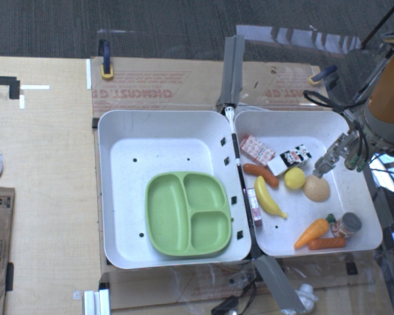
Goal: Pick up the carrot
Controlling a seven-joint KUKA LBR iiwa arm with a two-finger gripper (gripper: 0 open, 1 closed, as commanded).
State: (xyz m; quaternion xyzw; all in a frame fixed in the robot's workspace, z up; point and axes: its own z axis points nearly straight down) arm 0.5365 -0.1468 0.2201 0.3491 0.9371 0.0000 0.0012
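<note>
The carrot [312, 233] is orange with a green top and lies tilted near the front of the right bin [368, 189]. A red-orange pepper-like piece [326, 244] lies just in front of it, and a small jar [347, 224] sits to its right. My gripper [320, 168] hangs over the right bin's middle, above a beige round potato-like piece [317, 189] and beside a yellow lemon [294, 178]. It is well behind the carrot and holds nothing that I can see.
The right bin also holds a banana [269, 199], a red sausage [261, 172], a pink packet [257, 149], a black-and-white item [295, 156] and a pink bar [253, 205]. A green divided plate [187, 213] lies in the left bin [118, 176].
</note>
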